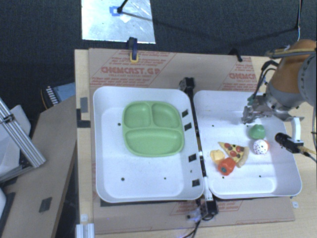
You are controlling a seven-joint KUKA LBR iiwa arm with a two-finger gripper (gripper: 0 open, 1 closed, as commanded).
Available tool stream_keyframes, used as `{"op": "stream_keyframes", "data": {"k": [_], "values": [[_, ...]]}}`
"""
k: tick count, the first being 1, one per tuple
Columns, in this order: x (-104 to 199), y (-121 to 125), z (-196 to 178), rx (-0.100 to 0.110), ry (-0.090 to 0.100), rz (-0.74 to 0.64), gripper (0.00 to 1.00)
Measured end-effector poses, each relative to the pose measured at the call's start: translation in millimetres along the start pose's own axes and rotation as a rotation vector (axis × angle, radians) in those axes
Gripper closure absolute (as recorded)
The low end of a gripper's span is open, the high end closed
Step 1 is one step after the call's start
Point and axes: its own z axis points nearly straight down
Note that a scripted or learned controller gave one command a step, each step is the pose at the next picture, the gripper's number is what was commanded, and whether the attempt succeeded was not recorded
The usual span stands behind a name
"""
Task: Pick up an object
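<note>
The bench (84,197) bears two white bins — left (106,182), right (282,182) — touching.

One fixed camera, high above the bench (163,63), looking down at a slant, both white bins (114,182) in frame, arm (292,78) entering from right

The two shallow white plastic bins (148,182) looked smooth and slightly glossy; the green divided plastic plate (152,129) looked matt; brown printed cardboard (208,68) lay flat, dull.
</note>
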Motion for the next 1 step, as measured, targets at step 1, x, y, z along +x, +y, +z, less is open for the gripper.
{"op": "stream_keyframes", "data": {"k": [1], "values": [[-7.1,3.7,-46.9,-0.001,0.0,0.002,1.0]]}}
